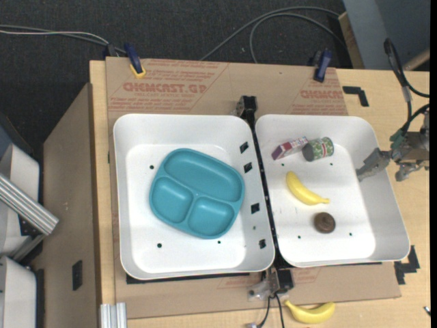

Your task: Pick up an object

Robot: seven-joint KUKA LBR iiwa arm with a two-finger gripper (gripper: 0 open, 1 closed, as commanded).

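Note:
The right bin (pixel 382 203) holds a yellow banana (pixel 304 189) near its middle and a brown round piece (pixel 324 222) just below it. A green can (pixel 318 149) lies on its side at the back, with a purple and white packet (pixel 289 147) touching its left end. My gripper (pixel 387 167) hovers over the right rim of this bin, well to the right of all these objects. Its two grey fingers (pixel 372 163) stand spread apart, open, with nothing between them.
The left bin (pixel 130 203) carries a teal divided plate (pixel 196 192). A second banana (pixel 312 311) lies on the bench in front of the bins. Two clamps (pixel 135 61) hold the cardboard sheet at the back. Cables run near the right edge.

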